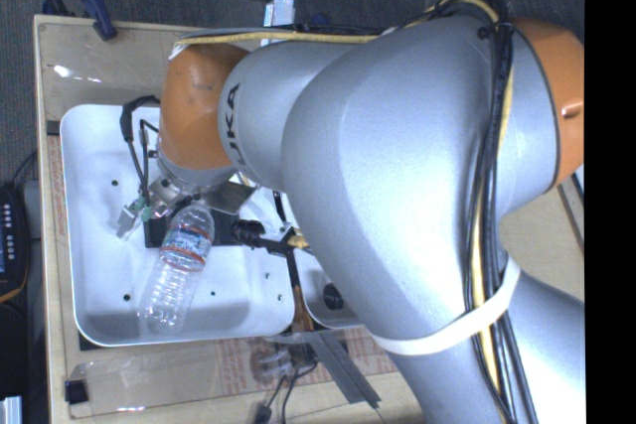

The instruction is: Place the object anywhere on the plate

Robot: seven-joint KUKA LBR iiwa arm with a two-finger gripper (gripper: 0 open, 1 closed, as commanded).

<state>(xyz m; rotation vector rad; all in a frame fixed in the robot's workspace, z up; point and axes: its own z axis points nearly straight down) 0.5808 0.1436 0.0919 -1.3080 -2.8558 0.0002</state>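
You see the big grey arm (397, 174) first, because it is closest to the camera and covers most of the right bin (328, 308). No plate can be made out; it may be hidden under the arm, so you cannot tell where it sits. Past the arm's orange band (199, 109), the gripper (149, 204) hangs low over the left bin (89, 213). You cannot tell whether it is gripping or let go, because the wrist and a tangle of black cable block it. A clear plastic water bottle (179, 263) lies in the left bin, tipped on its side. Its cap end points up toward the gripper and its bottom end points toward the bin's near edge. The cap end sits just beside the gripper, maybe touching it, but you cannot see the bottle being held. So, judging from this, the job looks barely started: the bottle is not yet lifted, and it must be carried to the plate and set down there.
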